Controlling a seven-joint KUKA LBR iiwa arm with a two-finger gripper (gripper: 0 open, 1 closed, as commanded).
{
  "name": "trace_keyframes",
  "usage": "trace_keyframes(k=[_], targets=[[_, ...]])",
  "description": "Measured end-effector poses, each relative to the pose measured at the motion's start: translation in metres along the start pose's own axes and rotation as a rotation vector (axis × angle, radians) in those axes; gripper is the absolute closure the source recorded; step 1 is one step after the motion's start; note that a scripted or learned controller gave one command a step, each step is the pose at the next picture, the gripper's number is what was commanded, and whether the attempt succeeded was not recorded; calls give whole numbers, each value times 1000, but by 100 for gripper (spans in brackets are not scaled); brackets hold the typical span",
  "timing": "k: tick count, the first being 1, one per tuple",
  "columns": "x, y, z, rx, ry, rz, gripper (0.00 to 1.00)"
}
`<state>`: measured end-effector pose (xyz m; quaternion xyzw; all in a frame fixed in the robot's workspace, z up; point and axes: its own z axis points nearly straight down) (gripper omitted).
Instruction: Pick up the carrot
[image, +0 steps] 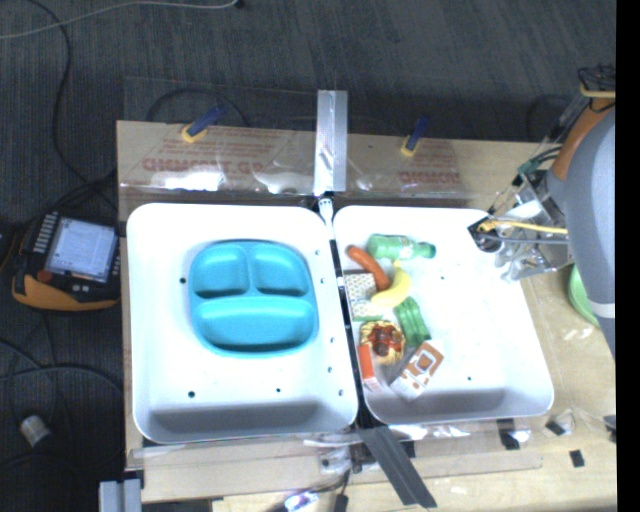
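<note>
Dark carpet surrounds a pale wooden bench (140, 135) carrying two white bins. At the right, the grey arm (600, 220) reaches in, and its gripper (512, 250) sits over the upper right part of the right bin (500, 400), near the rim; whether it is spread or clenched cannot be told, and nothing is visibly held in it. Bare bin floor lies between it and the toys, which crowd the bin's left side. Nearest of these is a green bottle (400, 246) lying flat at the top of the cluster. The carrot (365, 262), orange-red and slanted, lies just left of and below the bottle, close to the bin's left wall and well apart from the gripper. A banana (393, 290) touches the carrot's lower end. Below it are a green vegetable (411, 320), a red and yellow piece (383, 340) and an orange and white box (422, 365). Beyond the dividing rims, the left bin (160, 390) holds a blue tray (252, 297) with three compartments. A metal strip (332, 140) stands at the far edge between the bins, over a clear sheet (230, 165). Further left, a handheld screen (70, 255) lies on the carpet.
</note>
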<state>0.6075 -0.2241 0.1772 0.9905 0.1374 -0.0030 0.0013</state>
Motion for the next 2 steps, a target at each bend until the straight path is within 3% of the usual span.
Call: trace_keyframes(k=[1, 2], targets=[[-14, -64, -16, 2, 0, 70, 100], [-25, -105, 24, 5, -1, 63, 100]])
